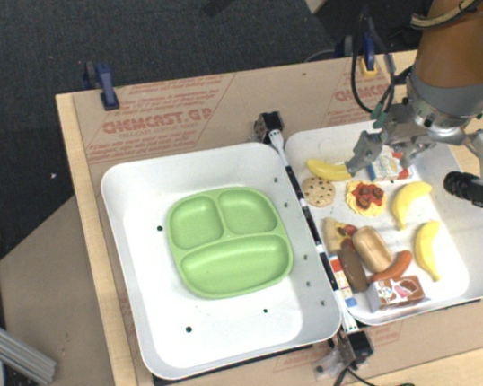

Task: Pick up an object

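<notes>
Table [166, 118]: lying as a flat tan board, carrying two shallow white bins side by side.
Left bin [146, 275]: sitting as a shallow white plastic tray, holding the plate.
Right bin [480, 263]: sitting touching the left bin's edge, holding the toy food.
Arm [459, 44]: reaching in from the right, grey with an orange band, hanging over the right bin's far end.
Plate [228, 240]: lying as a green three-compartment plastic dish, mid left bin.
Gripper [387, 151]: hovering just beside the far banana; fingers impossible to tell, spread or pressed together.
Bananas: lying as yellow plastic pieces, far [327, 168], middle [409, 199], near [428, 249].
Sausages [369, 254]: lying as brown pieces, near centre.
Pizza [367, 197]: lying as a small round red-topped toy.
Cookie [318, 191]: lying as a tan round disc by the dividing edge.
</notes>
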Motion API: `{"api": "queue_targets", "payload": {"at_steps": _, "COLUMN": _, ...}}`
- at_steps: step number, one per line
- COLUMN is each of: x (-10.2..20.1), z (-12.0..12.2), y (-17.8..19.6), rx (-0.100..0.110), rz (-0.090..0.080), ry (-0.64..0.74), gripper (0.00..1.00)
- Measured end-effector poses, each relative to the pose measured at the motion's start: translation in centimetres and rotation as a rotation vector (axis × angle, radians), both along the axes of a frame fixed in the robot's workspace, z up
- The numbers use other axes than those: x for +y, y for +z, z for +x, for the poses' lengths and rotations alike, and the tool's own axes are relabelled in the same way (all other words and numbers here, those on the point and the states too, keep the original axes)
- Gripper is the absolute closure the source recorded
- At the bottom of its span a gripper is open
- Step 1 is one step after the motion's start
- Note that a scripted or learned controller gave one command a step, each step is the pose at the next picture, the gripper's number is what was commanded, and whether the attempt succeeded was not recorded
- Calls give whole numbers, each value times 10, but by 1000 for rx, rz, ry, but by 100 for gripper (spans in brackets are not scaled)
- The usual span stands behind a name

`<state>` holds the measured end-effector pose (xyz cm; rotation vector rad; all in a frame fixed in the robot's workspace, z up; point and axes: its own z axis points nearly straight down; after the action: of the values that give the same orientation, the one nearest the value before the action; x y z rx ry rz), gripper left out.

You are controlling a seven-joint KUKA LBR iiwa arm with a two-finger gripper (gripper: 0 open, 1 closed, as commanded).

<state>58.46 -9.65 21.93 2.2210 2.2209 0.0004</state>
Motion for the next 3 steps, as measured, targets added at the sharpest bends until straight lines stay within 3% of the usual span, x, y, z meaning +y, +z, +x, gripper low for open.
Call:
{"api": "queue_targets", "payload": {"at_steps": 1, "x": -51, "z": 4, "y": -80, "rx": 6, "rz": 1, "ry": -4, "gripper": 0}}
{"api": "queue_targets", "payload": {"at_steps": 2, "x": -75, "z": -21, "y": -137, "rx": 3, "rz": 0, "ry": -3, "gripper": 0}}
{"api": "queue_targets", "payload": {"at_steps": 3, "x": -38, "z": 44, "y": -134, "rx": -4, "rz": 0, "ry": 4, "gripper": 0}}
